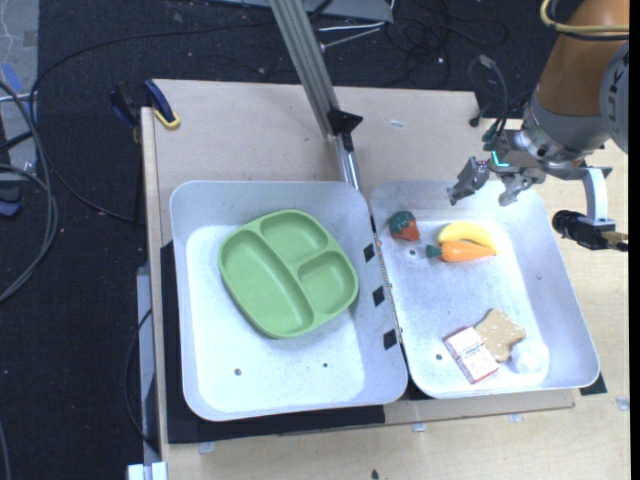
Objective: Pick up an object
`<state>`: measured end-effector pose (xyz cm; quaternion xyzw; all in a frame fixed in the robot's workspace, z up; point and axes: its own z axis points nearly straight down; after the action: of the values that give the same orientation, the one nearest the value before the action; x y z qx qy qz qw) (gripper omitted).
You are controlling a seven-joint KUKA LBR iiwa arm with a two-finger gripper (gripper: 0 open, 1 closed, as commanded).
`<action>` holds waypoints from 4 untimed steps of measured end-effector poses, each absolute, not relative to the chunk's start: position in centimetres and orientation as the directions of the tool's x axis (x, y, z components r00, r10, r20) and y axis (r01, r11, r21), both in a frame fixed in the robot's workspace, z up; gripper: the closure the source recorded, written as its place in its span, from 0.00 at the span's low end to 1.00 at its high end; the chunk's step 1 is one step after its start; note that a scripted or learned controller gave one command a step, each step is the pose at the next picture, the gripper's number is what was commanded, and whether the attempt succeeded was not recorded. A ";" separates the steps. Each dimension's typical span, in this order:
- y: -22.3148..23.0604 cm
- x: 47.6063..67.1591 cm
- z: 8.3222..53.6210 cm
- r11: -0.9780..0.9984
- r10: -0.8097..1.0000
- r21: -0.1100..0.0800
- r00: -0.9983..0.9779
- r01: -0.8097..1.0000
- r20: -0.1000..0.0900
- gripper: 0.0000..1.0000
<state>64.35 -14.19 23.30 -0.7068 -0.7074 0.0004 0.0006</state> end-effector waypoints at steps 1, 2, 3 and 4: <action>-14.2 64.4 23.4 0.001 1.000 0.001 -0.001 1.000 0.000 0.00; -14.2 63.7 18.9 -0.001 1.000 -0.004 0.001 1.000 0.000 0.00; -13.6 64.4 13.0 0.003 1.000 -0.004 -0.003 1.000 0.000 0.00; -13.6 64.3 9.0 0.002 1.000 -0.004 -0.002 1.000 -0.001 0.00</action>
<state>64.35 -13.64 9.03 -0.7064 -0.7078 0.0019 0.0009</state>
